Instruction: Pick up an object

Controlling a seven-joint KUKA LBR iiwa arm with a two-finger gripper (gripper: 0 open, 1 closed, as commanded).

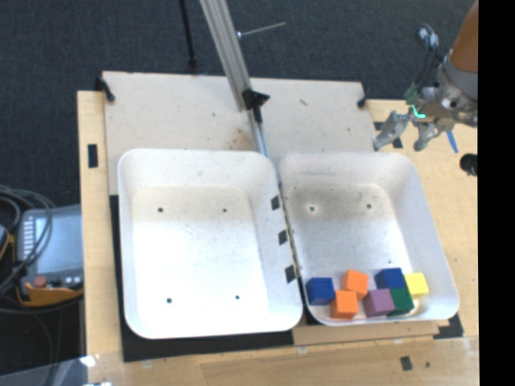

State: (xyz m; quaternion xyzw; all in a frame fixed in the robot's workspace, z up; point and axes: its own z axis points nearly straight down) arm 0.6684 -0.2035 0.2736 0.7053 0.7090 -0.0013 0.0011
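Item: gripper [406, 137], fingers spread and empty, poised at upper right above the right bin's [402, 167] far rim, apparently pre-descent; candidate blocks [366, 293] clustered against that bin's near wall, lower right, untouched.

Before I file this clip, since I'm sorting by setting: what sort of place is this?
Most likely a robotics lab bench. A robot arm's gripper hangs over a wooden bench with two white bins, small colored blocks sit in the right bin, and cables trail over dark carpet.
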